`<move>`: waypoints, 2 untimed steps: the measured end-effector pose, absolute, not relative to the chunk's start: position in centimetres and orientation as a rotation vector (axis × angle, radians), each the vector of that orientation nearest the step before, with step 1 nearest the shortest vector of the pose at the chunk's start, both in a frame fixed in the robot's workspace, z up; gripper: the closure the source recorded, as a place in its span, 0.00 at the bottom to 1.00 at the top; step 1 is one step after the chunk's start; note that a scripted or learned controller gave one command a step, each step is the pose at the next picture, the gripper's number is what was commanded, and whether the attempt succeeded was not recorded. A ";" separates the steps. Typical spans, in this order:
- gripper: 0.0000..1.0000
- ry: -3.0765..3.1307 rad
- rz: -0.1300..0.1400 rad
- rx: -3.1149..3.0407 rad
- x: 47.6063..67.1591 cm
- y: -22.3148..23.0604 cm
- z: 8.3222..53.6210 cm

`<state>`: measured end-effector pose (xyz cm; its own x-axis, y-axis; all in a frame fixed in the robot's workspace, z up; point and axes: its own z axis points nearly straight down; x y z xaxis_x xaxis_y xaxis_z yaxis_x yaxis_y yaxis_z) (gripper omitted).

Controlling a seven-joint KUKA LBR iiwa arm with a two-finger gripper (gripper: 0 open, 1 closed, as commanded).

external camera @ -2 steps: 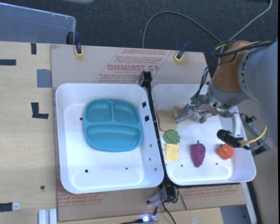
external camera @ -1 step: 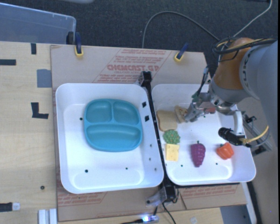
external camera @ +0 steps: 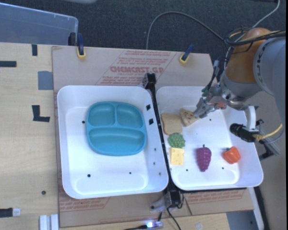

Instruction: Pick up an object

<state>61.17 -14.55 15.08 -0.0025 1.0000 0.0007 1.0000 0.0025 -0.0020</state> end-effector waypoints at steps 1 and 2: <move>1.00 -2.224 0.001 -2.219 61.2 -14.4 21.1; 1.00 -2.225 0.000 -2.220 62.0 -14.7 26.9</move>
<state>62.02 -14.65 26.86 -0.0022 1.0000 -0.0009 1.0000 0.0022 0.0009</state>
